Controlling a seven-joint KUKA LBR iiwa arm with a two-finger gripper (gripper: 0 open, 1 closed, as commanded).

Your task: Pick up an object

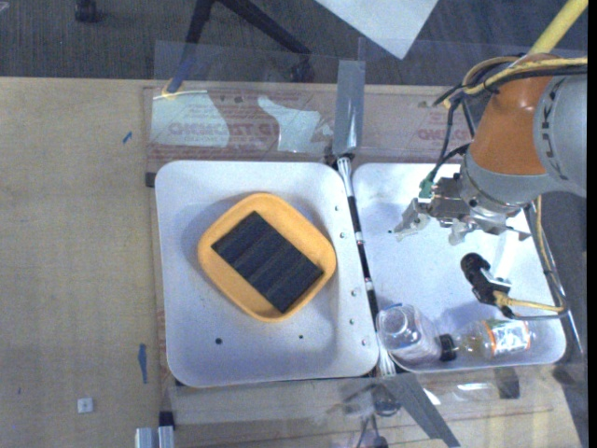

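Overhead, claw [435, 224] spread open and holding nothing, bottle [485, 340] label unreadable, yellow tray [266, 255] unmarked.

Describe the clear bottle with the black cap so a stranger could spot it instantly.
Find the right-hand white bin, the one under the grey and orange arm. Along its near edge lies the plastic bottle, on its side with its black cap pointing left. Unlike the clear round container beside it, it is long and carries a printed label.
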